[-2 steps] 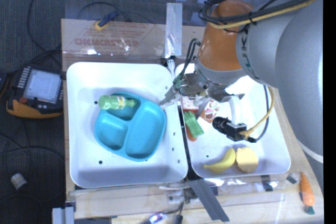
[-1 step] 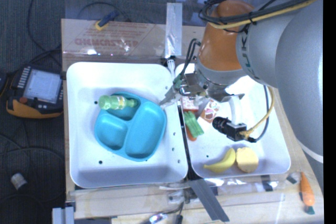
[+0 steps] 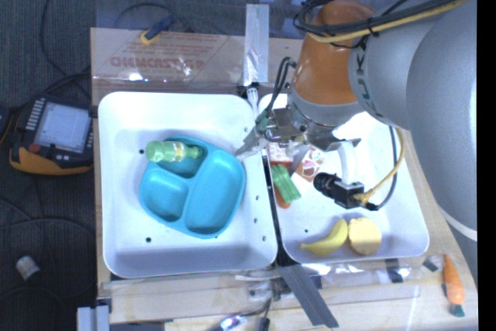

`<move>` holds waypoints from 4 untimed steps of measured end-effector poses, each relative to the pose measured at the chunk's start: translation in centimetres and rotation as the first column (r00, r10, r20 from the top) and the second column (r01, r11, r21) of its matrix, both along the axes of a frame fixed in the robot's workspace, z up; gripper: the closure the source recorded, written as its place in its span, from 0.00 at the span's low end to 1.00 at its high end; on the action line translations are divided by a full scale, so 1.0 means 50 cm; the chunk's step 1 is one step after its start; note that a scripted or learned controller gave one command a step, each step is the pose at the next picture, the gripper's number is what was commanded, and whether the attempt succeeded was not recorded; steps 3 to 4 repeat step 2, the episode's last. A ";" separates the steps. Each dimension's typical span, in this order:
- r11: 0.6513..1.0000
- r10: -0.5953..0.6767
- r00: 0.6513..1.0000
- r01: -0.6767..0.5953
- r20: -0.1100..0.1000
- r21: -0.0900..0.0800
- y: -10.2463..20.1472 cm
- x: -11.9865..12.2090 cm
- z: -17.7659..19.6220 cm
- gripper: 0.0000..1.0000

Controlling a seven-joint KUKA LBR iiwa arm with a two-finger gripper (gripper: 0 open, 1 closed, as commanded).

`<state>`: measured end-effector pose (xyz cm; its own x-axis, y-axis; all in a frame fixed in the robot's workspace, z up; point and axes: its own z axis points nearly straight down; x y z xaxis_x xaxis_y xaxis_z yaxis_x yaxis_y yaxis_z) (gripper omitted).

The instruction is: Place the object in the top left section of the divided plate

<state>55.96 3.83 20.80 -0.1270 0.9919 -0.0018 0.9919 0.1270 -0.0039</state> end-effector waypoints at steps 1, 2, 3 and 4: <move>1.000 0.000 1.000 0.000 0.000 0.000 0.000 0.000 0.000 0.00; 0.956 0.293 0.956 -0.293 0.001 0.000 0.089 -0.152 0.190 0.00; 0.956 0.293 0.956 -0.293 0.001 0.000 0.089 -0.152 0.190 0.00; 0.956 0.293 0.956 -0.293 0.001 0.000 0.089 -0.152 0.190 0.00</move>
